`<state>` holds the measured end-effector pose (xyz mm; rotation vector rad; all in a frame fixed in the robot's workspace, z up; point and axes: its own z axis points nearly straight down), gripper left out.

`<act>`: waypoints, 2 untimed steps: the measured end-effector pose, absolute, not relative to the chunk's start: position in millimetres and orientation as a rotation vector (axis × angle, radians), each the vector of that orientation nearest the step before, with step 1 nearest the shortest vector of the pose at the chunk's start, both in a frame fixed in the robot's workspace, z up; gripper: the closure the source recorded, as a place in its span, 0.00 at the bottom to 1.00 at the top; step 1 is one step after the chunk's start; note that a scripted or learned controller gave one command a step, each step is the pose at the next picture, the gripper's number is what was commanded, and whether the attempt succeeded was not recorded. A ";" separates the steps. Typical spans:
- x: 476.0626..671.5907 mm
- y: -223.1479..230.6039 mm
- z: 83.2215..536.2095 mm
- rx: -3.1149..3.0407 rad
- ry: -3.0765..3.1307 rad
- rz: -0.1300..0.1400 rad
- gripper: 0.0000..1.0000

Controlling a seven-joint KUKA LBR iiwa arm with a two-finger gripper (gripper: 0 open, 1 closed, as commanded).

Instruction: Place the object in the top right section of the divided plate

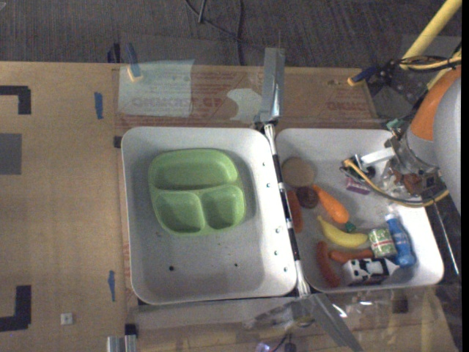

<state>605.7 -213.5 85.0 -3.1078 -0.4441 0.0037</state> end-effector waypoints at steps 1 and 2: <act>606.5 -211.5 95.0 -3.106 -0.452 0.007 1.00; 606.5 -210.9 94.8 -3.106 -0.453 0.008 0.00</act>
